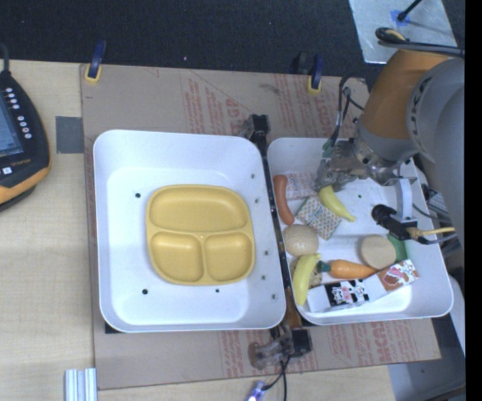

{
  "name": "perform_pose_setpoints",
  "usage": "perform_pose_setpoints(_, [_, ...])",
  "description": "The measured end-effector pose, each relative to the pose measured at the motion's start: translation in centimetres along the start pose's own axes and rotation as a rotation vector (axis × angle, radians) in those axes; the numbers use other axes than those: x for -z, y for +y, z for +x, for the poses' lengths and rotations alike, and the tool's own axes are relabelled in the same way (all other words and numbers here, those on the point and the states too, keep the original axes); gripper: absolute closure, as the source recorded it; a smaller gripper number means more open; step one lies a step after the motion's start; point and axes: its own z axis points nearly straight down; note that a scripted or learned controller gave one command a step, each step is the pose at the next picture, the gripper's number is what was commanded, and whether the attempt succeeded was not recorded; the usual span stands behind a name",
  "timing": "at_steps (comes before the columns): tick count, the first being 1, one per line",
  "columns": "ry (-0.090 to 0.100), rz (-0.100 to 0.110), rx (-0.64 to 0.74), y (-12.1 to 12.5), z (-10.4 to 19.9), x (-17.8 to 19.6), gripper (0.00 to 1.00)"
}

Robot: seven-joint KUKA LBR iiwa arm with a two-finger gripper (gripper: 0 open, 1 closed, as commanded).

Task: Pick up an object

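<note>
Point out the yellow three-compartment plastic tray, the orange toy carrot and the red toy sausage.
Yellow three-compartment plastic tray (pixel 199 210), camera view: floor of its large upper compartment.
Orange toy carrot (pixel 353 269), camera view: middle of its body.
Red toy sausage (pixel 283 200), camera view: mid-length.

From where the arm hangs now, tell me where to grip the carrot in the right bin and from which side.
Grip the carrot across its orange middle, coming straight down from above. It lies flat, running left to right with its green end at the left. The banana crowds that end and a tan round piece sits near the other end, so the mid-body probably gives the fingers most room.
</note>
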Motion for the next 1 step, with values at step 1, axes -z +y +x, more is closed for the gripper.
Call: perform_pose_setpoints(1, [0.003, 0.003, 0.001, -4.62, 8.57, 9.34, 1.00])
